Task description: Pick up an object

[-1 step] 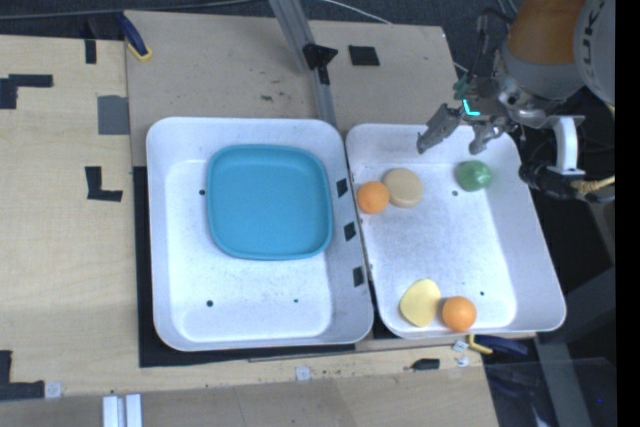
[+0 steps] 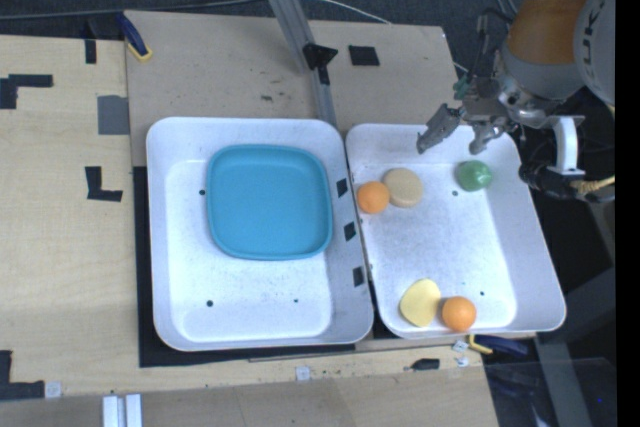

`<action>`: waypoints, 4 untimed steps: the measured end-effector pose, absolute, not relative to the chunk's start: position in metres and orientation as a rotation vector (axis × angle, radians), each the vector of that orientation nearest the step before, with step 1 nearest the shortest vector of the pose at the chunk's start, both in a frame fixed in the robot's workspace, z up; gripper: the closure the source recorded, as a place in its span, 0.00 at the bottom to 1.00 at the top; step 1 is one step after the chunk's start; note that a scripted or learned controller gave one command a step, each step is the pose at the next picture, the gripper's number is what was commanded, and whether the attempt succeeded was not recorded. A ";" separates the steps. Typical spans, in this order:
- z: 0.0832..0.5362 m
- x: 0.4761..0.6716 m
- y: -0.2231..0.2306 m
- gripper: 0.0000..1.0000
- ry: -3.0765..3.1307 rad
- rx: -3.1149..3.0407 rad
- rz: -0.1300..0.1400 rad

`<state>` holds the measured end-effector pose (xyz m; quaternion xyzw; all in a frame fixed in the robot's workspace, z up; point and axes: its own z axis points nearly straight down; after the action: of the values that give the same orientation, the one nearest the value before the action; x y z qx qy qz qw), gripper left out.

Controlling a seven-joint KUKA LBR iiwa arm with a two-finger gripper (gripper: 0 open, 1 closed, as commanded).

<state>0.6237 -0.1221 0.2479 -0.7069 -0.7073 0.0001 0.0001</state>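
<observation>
The gripper hangs with its fingers spread apart and nothing between them, above the far end of the right bin. A green ball lies just below it. A tan round piece touches an orange ball nearby.

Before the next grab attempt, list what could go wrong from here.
1. The open gripper hangs over the right bin's far edge; the green object sits near the wall, so a finger might strike the rim.
2. The tan piece touches an orange ball; grabbing either may push the other away.
3. The yellow piece and second orange ball also touch.
</observation>
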 end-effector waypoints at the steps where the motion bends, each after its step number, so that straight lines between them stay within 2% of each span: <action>1: 0.186 0.621 -0.127 0.00 -2.218 -2.218 0.006; 3: 0.089 0.614 -0.125 0.00 -2.220 -2.225 0.006; 4: 0.101 0.615 -0.122 1.00 -2.223 -2.221 0.001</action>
<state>0.6149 -0.1218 0.1007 -0.7068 -0.7074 0.0003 -0.0001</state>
